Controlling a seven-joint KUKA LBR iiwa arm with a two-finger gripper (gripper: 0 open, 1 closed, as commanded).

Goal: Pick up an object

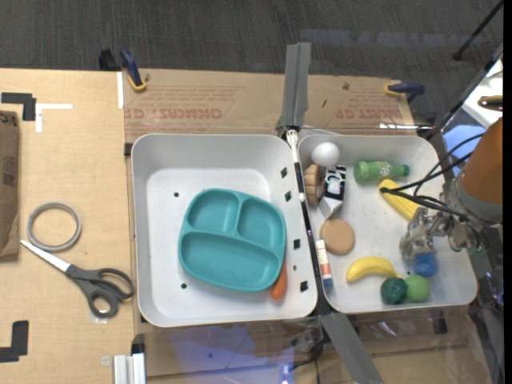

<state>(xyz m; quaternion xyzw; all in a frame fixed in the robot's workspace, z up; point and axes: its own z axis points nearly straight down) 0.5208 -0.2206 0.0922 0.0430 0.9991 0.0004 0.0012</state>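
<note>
My gripper (422,242) hangs low over the right side of the right bin (370,218), with the arm coming in from the right. Just below it lies a small blue block (425,266), very close to it or touching; nothing shows as held. A light green ball (417,288) and a dark green lump (393,290) sit by the bin's front edge. A yellow banana (370,268) lies to the gripper's left, and a yellow corn cob (400,199) lies just behind it.
The right bin also holds a green bottle (380,170), a white ball (326,152), a tan disc (338,236) and a black-and-white box (334,183). A teal divided plate (232,240) and an orange carrot (278,285) lie in the left bin (160,182). Scissors (88,278) and a tape roll (54,225) are on the bench.
</note>
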